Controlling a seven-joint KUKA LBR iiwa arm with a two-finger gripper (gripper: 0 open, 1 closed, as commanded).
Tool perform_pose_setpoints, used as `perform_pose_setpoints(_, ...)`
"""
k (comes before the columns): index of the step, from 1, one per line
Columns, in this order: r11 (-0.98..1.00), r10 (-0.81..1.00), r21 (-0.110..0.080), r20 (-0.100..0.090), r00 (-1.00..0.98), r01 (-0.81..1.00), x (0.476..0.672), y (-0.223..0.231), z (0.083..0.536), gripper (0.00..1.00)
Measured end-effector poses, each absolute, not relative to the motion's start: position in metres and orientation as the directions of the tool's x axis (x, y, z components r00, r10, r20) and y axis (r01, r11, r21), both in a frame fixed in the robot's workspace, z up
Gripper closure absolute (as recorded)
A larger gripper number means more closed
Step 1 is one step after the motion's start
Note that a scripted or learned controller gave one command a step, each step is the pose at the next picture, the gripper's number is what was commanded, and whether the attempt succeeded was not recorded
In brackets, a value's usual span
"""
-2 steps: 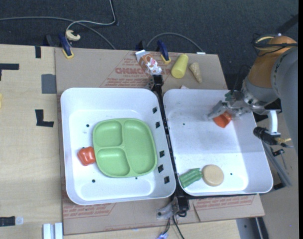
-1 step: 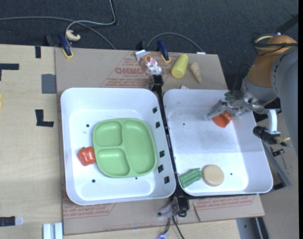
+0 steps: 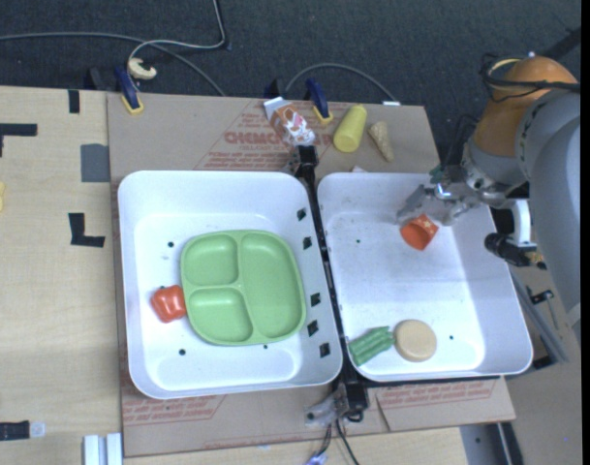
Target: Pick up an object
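We hover gripper (image 3: 428,204) just above orange cup (image 3: 419,232) in right bin (image 3: 488,298); finger spread unclear. Approach step, we judge; next: descend, close on cup.

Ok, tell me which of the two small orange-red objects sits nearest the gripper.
The orange-red piece in the right bin, just below the gripper; the other lies beside the green divided plate.

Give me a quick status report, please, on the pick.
End effector low in right bin, directly over small orange object. No grasp visible. Green piece and tan disc well clear.
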State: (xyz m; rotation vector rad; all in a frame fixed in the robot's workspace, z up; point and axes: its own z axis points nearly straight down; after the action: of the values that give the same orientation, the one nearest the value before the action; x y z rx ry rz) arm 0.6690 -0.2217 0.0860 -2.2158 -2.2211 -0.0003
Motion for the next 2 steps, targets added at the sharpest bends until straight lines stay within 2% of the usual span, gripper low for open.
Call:
perform_pose_setpoints(1, 0.003, 1.0, 0.003, 0.0, -0.003, 1.0, 0.658, -0.161, 0.086, 0.0)
perform_pose_setpoints(2, 0.002, 1.0, 0.004, -0.003, -0.002, 1.0, 0.633, -0.165, 0.087, 0.0)
